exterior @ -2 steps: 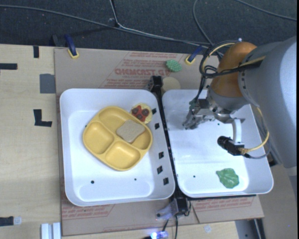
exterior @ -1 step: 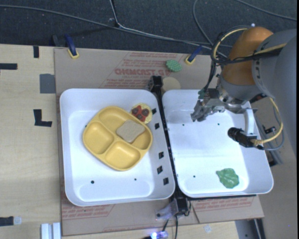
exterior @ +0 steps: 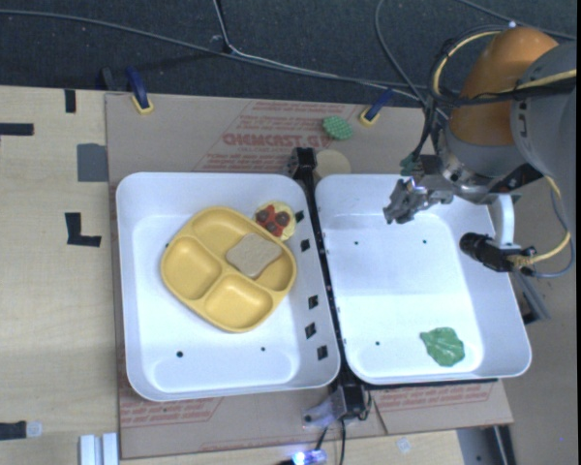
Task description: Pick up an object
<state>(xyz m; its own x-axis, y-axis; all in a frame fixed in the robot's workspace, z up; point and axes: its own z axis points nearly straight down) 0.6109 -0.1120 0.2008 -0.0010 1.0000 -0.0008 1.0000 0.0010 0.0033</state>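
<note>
In the left bin [exterior: 145, 356] a yellow tray [exterior: 198, 269] carries bread [exterior: 252, 254]. Upper right, the claw [exterior: 403, 207] hangs over the right bin [exterior: 397, 289]; spread or pressed together, I cannot tell. The green lump [exterior: 443, 345] lies lower right (well apart), so a straight descent would likely grab nothing.

The setting was a robotics laboratory test bench. A grey industrial arm [exterior: 523, 95] with an orange band reached over two shallow white bins [exterior: 136, 260] set side by side on a cardboard sheet [exterior: 261, 134] clamped to a plywood table [exterior: 39, 260]; loose black cables [exterior: 223, 42] crossed dark carpet behind.
</note>
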